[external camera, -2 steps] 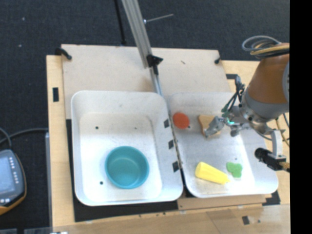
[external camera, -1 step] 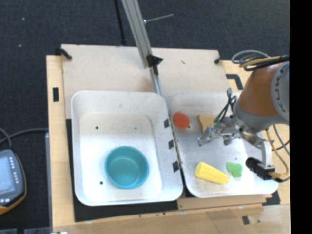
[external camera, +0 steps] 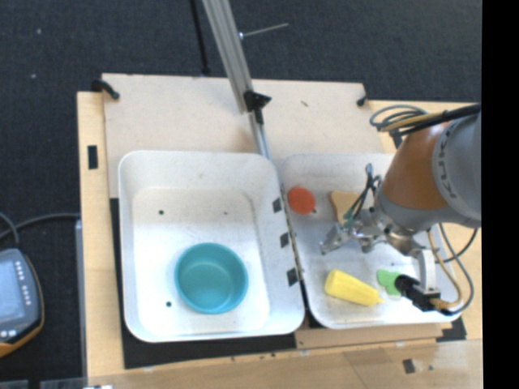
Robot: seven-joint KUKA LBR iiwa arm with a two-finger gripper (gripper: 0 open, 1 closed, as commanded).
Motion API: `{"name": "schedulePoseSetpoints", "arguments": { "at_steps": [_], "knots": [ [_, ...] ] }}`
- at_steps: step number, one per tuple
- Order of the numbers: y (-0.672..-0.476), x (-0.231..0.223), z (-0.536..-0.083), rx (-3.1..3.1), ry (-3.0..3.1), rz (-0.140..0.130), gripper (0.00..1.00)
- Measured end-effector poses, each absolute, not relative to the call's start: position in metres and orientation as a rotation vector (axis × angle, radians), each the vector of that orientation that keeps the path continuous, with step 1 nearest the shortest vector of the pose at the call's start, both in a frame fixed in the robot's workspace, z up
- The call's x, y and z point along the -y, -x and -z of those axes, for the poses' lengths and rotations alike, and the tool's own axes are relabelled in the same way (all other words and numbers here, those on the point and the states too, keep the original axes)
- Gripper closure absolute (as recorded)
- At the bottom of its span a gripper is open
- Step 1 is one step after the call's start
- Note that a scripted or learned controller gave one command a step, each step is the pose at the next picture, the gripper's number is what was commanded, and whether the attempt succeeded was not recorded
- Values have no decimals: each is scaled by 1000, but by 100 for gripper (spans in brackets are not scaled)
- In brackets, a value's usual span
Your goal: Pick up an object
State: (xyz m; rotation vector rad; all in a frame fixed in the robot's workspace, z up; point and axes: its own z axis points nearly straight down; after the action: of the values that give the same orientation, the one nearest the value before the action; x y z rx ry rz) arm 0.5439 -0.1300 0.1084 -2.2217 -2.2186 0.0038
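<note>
My gripper hangs low over the right bin, near its middle. Its two metal fingers are spread open and nothing sits between them. A yellow wedge-shaped object lies just in front of the gripper on the bin floor. Beside the wedge, to its right, is a small green object, partly behind the arm's black cabling. Behind the gripper, a tan block pokes out from under the wrist. A red-orange ball rests left of the block, near the bin's left wall.
The left bin holds a teal bowl at its front middle. A slanted metal pole rises from between the bins at the back. The orange-banded arm covers the right bin's right side.
</note>
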Motion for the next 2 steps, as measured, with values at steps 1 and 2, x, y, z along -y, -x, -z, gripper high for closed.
{"name": "schedulePoseSetpoints", "arguments": {
  "at_steps": [1, 2],
  "knots": [
    [-546, 131, -121, 2216, 2231, 4, 100],
    [-556, 135, -180, 2229, 2224, 7, 100]
  ]
}}
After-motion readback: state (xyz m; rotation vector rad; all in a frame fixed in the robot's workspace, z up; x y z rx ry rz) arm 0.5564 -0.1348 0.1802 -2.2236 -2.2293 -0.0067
